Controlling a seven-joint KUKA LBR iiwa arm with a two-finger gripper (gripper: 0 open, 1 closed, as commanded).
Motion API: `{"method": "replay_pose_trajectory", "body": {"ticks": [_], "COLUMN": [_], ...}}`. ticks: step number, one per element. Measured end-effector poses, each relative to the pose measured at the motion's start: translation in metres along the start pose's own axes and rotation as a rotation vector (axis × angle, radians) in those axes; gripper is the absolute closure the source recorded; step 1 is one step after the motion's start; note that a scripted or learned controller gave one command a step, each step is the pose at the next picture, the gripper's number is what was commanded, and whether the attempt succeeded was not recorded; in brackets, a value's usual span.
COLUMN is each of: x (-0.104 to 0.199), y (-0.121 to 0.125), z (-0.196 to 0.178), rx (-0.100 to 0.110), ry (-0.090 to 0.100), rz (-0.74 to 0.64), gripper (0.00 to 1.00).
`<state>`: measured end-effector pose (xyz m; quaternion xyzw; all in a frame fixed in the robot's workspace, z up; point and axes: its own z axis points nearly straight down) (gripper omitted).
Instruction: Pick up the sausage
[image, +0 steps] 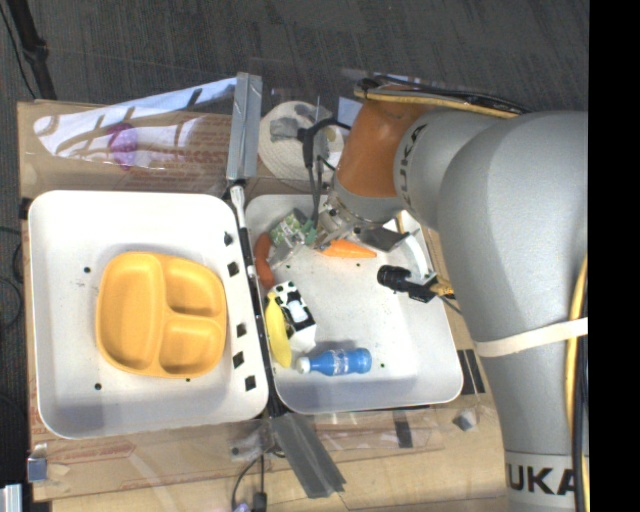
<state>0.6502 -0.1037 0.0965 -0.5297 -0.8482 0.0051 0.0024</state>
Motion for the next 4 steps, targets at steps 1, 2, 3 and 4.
{"method": "replay_pose_trajectory", "body": {"ticks": [1,2,3,4], "x": [0.02,0.021,0.021,0.009], "y": [-0.044,-0.043,-0.043,-0.023], "z": [0.0,-0.009,-0.009,0.001], "rx": [-0.014,-0.014,-0.014,0.003], "ry": [-0.011,-0.008,-0.008,0.0], "rz": [-0.147,-0.151,-0.152,-0.116], "gripper": [0.0,1.0,0.0,0.0]}}
